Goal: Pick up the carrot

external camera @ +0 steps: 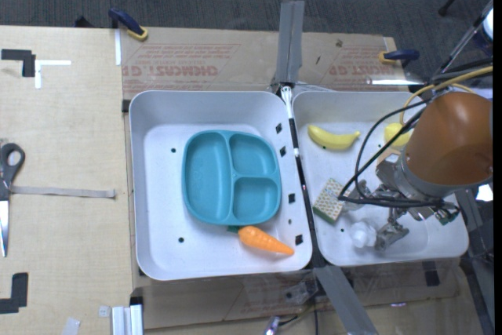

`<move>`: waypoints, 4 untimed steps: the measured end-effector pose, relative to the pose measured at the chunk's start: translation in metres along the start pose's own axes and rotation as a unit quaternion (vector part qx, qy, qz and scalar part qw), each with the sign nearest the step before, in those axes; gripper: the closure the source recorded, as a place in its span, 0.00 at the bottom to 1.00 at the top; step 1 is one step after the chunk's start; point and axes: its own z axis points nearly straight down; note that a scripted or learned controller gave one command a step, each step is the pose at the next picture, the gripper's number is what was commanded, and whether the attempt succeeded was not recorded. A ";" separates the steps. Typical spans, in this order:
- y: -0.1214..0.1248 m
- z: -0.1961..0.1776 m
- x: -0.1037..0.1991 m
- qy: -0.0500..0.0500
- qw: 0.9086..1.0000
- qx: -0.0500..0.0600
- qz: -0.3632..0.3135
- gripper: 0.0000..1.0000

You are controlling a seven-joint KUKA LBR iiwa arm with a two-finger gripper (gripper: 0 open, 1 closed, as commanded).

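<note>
The gripper hung low in the right bin, near its front wall, fingers pointing down beside a small white object on the bin floor. Whether the fingers were apart or together could not be told — cables and metal linkage cluttered them. Above it the wrist rose into the orange band, which bulked over the bin's right half; the arm entered from the right and bent steeply down, black cables looping off its left side. Just left of the gripper lay a sponge, tilted, and farther back a banana. The carrot was well apart from all this — in the left bin, near its front right corner, lying flat and touching the front edge of a teal plate. On the bench to the far left lay scissors.
</note>
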 end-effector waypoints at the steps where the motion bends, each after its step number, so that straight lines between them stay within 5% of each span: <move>1: 0.067 -0.099 -0.049 -0.001 0.991 -0.001 -0.137 0.00; 2: 0.049 -0.099 -0.023 0.000 0.938 -0.001 -0.348 0.00; 3: 0.009 -0.037 0.007 0.000 0.850 -0.003 -0.527 0.00; 4: -0.073 -0.046 0.036 -0.001 0.795 -0.002 -0.607 0.00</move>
